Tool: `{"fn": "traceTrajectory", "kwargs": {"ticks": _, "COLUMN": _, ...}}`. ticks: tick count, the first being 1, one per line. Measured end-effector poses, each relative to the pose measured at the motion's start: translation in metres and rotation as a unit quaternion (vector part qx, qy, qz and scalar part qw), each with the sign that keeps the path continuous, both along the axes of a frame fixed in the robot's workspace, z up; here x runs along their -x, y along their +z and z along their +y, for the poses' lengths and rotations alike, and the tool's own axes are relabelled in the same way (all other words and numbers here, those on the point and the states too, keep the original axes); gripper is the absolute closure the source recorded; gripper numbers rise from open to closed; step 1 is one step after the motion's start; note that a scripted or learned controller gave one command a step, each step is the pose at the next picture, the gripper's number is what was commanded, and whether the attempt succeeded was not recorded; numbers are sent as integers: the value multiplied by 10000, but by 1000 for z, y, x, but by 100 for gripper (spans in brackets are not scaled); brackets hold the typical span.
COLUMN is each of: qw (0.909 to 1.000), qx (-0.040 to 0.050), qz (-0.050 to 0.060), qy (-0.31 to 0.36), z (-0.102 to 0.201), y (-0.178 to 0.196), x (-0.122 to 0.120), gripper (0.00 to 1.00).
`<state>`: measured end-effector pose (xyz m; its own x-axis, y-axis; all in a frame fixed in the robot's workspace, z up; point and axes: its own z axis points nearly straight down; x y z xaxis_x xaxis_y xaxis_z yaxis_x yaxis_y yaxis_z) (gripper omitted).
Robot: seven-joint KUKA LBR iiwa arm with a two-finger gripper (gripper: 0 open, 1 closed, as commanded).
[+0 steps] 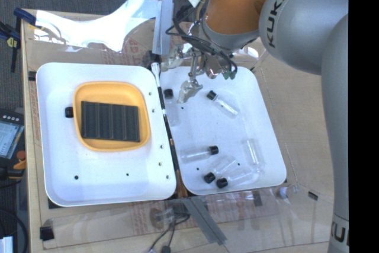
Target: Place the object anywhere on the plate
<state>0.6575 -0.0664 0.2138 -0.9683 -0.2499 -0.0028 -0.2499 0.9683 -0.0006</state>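
We find the gripper [187, 90] low over the far left corner of the right bin [269, 127]. We cannot tell whether it is open or closed, and we see nothing held in it.

Risks from here:
1. The vials are clear and smooth. We judge a grasp could slip, or close on nothing.
2. They are round and lie flat, so a touch off centre could roll one away.
3. The vial [170, 98] just beside the gripper lies against the bin's left wall. A descent there could strike the wall.
4. The carry to the plate [110, 93] crosses the 2 bin rims, and a loose hold could drop the load there.
5. The plate bears a dark ridged insert [111, 121], and a vial set on it may roll.

Condition of the object: about 6 small clear vials with black caps lie in the right bin, and we cannot tell which is meant. A 2nd vial [222, 102] lies near the gripper's right. The others lie toward the near edge, 2 or 3 of them close together. None is on the plate, which sits in the left bin [53, 175].
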Motion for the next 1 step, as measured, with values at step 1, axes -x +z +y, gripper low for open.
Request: {"fn": "traceTrajectory", "kwargs": {"ticks": 1, "qw": 9855, "qx": -1, "qz": 17, "qy": 1698, "z": 15, "y": -21, "x": 0, "gripper": 0}}
